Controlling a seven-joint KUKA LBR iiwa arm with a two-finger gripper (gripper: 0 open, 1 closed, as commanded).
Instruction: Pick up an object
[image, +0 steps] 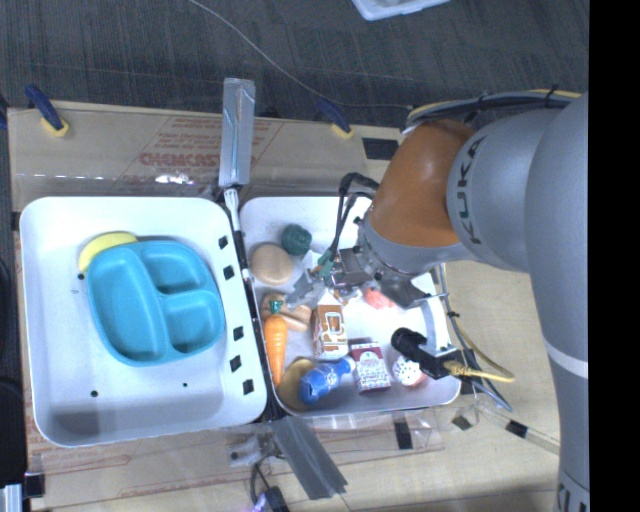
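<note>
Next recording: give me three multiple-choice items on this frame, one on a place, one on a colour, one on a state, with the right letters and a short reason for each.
1. Where does the blue divided tray lie?
A. in the left bin
B. in the right bin
C. on the bench outside the bins

2. What colour is the carrot at the right bin's left wall?
A. green
B. orange
C. white

3. Where is the gripper?
A. over the left bin
B. raised beyond the bench
C. low among the items in the right bin

Answers: 1 A, the tray fills much of the left bin. 2 B, the carrot is plainly orange. 3 C, the wrist ends over the right bin's clutter, above the brown-and-white carton.
</note>
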